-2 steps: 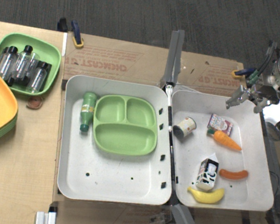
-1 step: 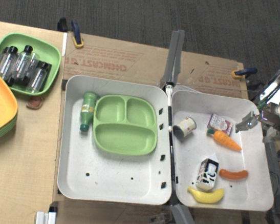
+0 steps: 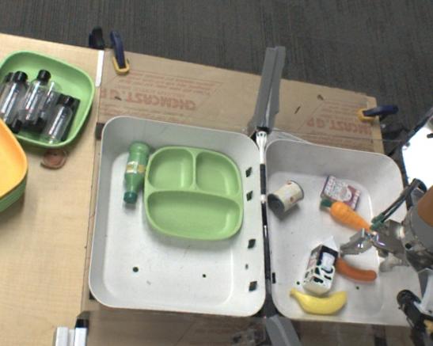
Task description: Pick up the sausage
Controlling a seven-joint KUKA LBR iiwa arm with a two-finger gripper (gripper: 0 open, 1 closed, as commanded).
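Gripper (image 3: 368,244) low at right of frame, directly above sausage (image 3: 356,271), approx. lined up for grab; can't tell claw opening, nothing visibly held.

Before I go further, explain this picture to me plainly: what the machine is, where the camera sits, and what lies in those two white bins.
One fixed camera looks down at a slant. The grey robot arm reaches in from the right; its two-finger gripper hangs just above the small reddish-orange sausage, which lies loose in the right white bin. Beside it: an orange toy carrot, a yellow banana, a black-and-white carton, a small tin can and a pink packet. The left white bin holds a green divided plate and a green bottle.
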